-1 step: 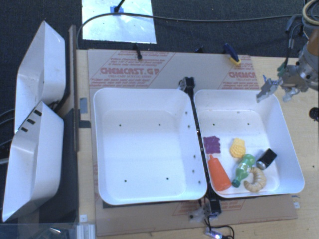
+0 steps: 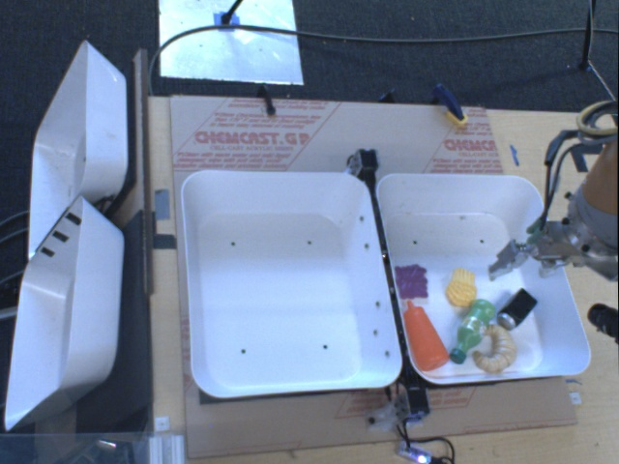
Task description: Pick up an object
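Note:
The right bin (image 2: 455, 196) holds several small objects near its front. A purple grape bunch (image 2: 411, 280) lies beside a yellow corn piece (image 2: 461, 286). An orange carrot (image 2: 424, 336) rests along the left wall, with a green bottle (image 2: 472, 325) next to it. A tan pastry (image 2: 495, 349) sits at the front, and a small black block (image 2: 517, 307) lies to its upper right. My gripper (image 2: 527, 264) hangs above the bin's right side, just beyond the black block, open with nothing between its fingers.
The left bin (image 2: 280, 201) stands next to the right one, with a black divider clamp (image 2: 365, 162) between them. Two spare white bins (image 2: 73, 259) lean off the bench at the left. Cables run across the back.

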You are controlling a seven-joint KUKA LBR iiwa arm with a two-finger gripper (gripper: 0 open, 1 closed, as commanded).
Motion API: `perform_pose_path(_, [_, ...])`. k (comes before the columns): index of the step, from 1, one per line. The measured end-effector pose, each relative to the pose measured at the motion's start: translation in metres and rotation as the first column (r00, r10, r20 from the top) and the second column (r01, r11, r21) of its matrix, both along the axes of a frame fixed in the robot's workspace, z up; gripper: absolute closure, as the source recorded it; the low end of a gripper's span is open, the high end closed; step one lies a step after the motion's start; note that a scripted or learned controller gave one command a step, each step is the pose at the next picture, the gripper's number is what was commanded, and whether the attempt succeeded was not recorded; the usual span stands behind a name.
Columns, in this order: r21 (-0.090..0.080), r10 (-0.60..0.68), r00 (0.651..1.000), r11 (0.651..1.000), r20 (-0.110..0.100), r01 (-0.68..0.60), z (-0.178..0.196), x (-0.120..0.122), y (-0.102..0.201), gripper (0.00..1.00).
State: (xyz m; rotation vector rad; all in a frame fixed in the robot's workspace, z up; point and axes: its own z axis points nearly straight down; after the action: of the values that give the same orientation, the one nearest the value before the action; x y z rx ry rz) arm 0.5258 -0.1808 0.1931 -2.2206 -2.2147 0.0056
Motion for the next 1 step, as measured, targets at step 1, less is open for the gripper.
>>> perform_pose_path(1, [0.000,0.005,1.000,1.000,0.002,-0.005,-0.1131,0.0846,0.0148,0.00])
